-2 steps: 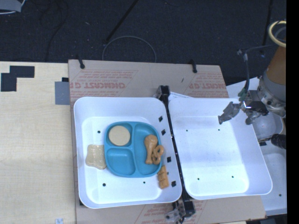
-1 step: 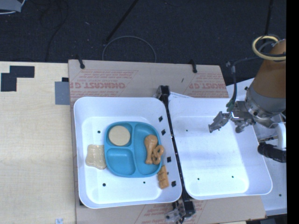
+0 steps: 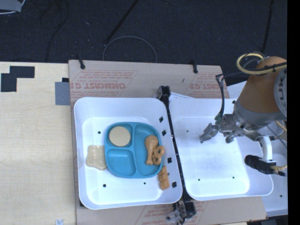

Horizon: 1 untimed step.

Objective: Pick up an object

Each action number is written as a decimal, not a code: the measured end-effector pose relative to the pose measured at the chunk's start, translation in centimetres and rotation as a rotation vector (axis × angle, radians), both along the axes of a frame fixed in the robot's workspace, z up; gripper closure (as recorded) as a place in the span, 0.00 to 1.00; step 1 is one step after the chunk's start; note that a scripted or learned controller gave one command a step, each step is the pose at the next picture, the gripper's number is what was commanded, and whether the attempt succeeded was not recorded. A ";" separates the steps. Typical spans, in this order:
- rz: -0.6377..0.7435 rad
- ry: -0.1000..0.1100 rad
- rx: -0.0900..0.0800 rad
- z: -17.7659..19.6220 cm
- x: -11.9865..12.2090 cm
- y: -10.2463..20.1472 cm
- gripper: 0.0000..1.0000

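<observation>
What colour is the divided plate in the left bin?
Blue: the divided plate shows plainly in the camera view, inside the left bin.

Two shallow white bins are seen side by side from above on a cardboard-lined bench. In the left bin (image 3: 89,111) a blue divided tray (image 3: 124,165) is set, with a round tan disc (image 3: 119,136) in its upper left compartment and a pretzel-like piece (image 3: 153,150) in its right one. A pale bread-like slice (image 3: 96,157) lies touching the tray's left edge, and a small brown piece (image 3: 163,178) just beside its lower right corner. Above the right bin (image 3: 211,172) the gripper (image 3: 216,132) is held, reaching in from the right.
</observation>
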State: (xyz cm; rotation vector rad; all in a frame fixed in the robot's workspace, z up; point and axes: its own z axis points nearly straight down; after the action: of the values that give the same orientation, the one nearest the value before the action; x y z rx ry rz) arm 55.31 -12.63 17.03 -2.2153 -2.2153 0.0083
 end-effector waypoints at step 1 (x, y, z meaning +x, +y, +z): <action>-0.001 -0.002 0.000 -4.7 -0.7 0.8 0.00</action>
State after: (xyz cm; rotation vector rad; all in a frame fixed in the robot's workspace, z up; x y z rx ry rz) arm 54.66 -11.88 12.31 -2.2171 -2.2157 0.0060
